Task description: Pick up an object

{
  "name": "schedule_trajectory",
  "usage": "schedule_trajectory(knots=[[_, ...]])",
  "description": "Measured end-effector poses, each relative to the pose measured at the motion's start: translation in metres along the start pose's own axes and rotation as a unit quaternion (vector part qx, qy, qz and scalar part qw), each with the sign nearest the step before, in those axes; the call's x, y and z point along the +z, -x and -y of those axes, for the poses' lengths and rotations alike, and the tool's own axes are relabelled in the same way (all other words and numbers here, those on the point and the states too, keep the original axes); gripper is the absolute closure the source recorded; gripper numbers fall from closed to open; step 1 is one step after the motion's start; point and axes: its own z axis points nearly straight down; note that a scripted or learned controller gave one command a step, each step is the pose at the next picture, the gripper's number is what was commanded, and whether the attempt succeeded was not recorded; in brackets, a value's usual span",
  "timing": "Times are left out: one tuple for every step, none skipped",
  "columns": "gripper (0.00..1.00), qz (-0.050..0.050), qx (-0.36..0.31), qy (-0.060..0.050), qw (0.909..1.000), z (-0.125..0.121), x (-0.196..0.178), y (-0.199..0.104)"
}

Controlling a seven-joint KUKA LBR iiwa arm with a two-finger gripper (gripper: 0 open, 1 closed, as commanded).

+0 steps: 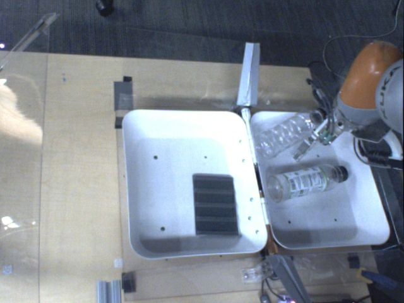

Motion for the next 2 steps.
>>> schedule_trajectory(knots=[[0.0, -0.001, -0.12, -0.008, 0.9928, -0.026, -0.001, -0.027], [1.0, 0.009, -0.121, 0.004, 0.9926, -0.034, -0.016, -0.027]])
